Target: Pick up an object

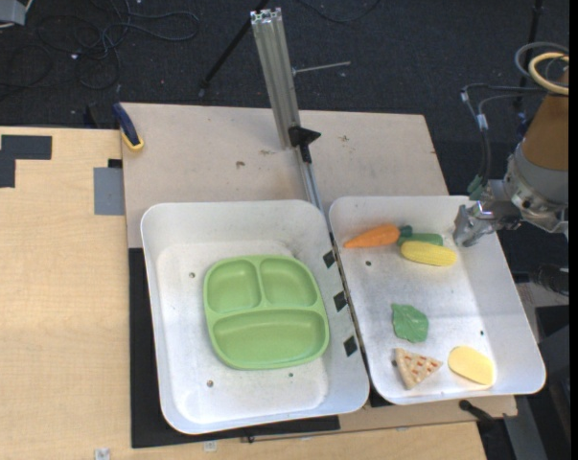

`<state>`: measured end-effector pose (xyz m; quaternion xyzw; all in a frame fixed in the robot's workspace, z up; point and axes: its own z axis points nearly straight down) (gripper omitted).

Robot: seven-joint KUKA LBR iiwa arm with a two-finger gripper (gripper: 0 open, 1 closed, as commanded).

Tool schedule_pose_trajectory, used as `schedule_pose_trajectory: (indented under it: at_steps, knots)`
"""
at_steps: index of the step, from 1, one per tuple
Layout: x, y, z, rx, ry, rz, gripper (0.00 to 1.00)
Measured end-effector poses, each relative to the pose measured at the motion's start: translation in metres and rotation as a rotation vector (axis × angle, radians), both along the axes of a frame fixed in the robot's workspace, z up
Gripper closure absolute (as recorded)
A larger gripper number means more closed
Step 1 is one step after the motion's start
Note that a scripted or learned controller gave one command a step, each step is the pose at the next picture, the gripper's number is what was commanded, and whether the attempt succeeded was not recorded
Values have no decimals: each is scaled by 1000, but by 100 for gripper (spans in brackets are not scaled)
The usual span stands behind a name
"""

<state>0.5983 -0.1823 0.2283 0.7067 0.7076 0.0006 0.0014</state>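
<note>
Corn cob (428, 253) | upper right bin (519, 305), long axis left-right | just left of gripper (469, 226), right frame edge | finger spread unreadable, nothing visibly held

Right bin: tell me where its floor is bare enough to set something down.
In the right bin, the widest bare patch lies between the corn above, the green piece at left and the yellow slice below. It is crowded along the far wall, where the carrot, corn and pincer sit.
</note>
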Motion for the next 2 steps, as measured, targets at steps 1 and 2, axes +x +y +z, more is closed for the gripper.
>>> schedule_pose_trajectory:
  at_steps: [1, 2]
  knots:
    - [-6, 3, 61, -1, -2, 1, 100]
    - [-3, 60, 44, 3, 6, 3, 100]
